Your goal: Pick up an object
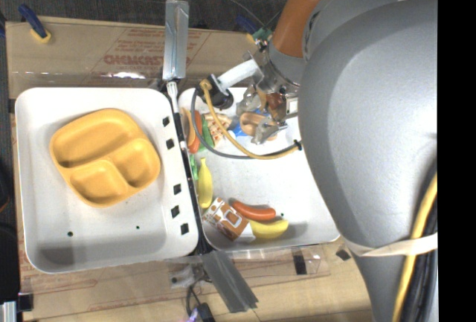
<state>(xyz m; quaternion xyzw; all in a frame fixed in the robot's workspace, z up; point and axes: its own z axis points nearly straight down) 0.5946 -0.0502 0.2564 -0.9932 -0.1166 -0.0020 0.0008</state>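
Camera view: jaws low over right-bin clutter at 12 o'clock, state unclear; could snag cable, miss grasp.

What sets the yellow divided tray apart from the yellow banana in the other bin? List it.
The yellow divided tray is broad, with hollow compartments; the banana is small, solid and curved. The tray lies alone in the left bin; the banana lies in the right bin against a red sausage-like piece. Both are yellow.
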